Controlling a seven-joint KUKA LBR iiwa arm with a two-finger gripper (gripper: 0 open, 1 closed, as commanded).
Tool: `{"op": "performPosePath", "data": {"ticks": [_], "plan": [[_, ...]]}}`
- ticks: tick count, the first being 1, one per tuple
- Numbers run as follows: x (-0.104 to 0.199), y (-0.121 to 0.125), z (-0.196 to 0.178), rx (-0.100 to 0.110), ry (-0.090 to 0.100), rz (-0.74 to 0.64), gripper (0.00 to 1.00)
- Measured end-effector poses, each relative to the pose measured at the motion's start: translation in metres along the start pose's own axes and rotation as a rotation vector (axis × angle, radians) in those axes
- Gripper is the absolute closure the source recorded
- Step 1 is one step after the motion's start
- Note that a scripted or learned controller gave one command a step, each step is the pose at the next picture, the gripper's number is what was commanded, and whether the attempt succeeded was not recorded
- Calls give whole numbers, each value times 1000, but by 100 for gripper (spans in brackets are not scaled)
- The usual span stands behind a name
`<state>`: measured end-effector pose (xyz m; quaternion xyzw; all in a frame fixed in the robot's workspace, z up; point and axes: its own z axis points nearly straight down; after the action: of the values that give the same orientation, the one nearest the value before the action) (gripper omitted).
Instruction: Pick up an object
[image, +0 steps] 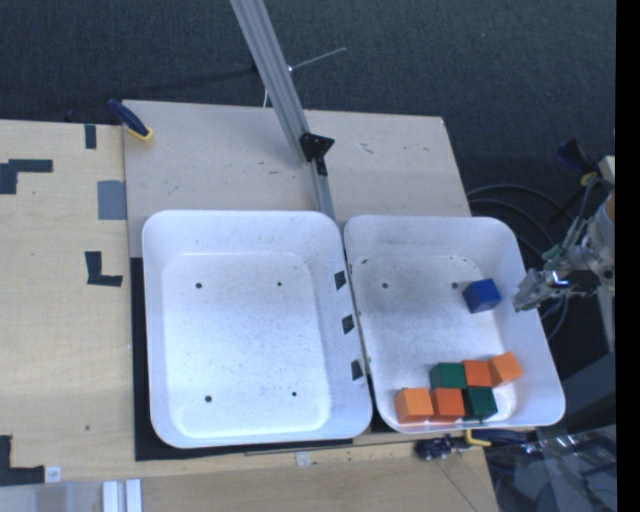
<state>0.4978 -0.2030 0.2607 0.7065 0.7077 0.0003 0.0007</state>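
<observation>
The wooden bench (250, 150) is carrying two shallow white bins that are lying side by side and touching along their inner rims. The left bin (160, 330) is sitting on a dark mat, and small dark clips are showing along the shared edge. The right bin (440, 235) is holding all the blocks. A grey metal rail (280, 80) is crossing the bench diagonally from the top toward the place where the two bins are meeting.

The gripper (530, 290) is hanging at the right rim of the right bin, just beside the blue block (482, 294). It is looking small and blurred here, so I cannot tell if it is open or closed, and nothing is showing in its grasp.

The blue block is lying alone in the upper right part of the right bin, well apart from the others. Near the front edge of this bin, a cluster of orange blocks (414, 404) and green blocks (448, 376) is lying close together, several of them touching.
</observation>
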Motion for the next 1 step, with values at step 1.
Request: {"op": "performPosePath", "data": {"ticks": [1], "plan": [[51, 6, -5, 1, 2, -5, 100]]}}
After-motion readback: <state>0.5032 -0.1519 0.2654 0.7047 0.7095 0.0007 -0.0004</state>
